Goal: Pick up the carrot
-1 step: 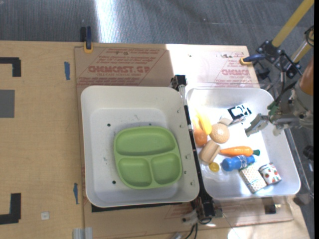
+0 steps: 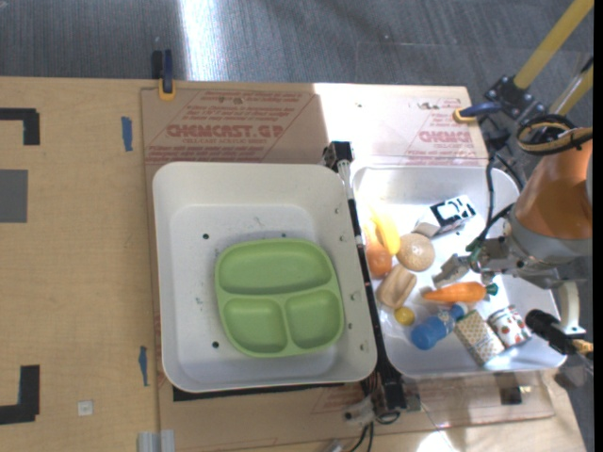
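- Cardboard sheets cover the counter (image 2: 75,252), carrying two shallow white bins under a slanted overhead camera.
- Left bin (image 2: 179,205) holds a smooth green divided tray (image 2: 280,296); right bin (image 2: 396,182) holds a crowd of small items.
- Carrot (image 2: 454,294), orange and tapered, lies flat mid-bin, tip toward the bin's centre.
- End effector (image 2: 466,264) hovers just above the carrot's thick end; whether it is open, or has hold of anything, cannot be told from here.
- Close neighbours: a rounded beige piece (image 2: 415,251), a blue object (image 2: 430,332), a printed can (image 2: 480,337).
- Likely risks: the smooth, rounded carrot could roll or slip from a pinch near its end, or the descent could knock the can and blue object.
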`<state>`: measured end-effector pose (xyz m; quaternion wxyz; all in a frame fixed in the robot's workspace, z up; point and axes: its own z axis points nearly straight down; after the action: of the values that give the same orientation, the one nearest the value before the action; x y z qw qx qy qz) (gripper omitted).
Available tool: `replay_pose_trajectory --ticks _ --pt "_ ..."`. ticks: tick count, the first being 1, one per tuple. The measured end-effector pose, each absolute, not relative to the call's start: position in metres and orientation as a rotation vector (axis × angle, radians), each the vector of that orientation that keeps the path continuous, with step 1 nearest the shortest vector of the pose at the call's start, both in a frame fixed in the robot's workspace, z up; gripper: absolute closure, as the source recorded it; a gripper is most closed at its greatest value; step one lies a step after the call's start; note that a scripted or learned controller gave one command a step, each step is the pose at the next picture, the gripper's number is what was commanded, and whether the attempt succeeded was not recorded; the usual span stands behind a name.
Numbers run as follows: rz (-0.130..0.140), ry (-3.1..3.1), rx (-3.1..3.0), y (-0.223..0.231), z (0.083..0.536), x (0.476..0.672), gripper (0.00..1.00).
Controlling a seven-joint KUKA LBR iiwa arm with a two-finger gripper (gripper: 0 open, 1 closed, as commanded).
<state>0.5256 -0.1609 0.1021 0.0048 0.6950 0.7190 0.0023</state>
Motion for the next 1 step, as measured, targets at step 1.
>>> replay_pose_trajectory --ticks 1 --pt "0.012 2.012 2.405 -0.1900 0.0891 0.4991 0.00"
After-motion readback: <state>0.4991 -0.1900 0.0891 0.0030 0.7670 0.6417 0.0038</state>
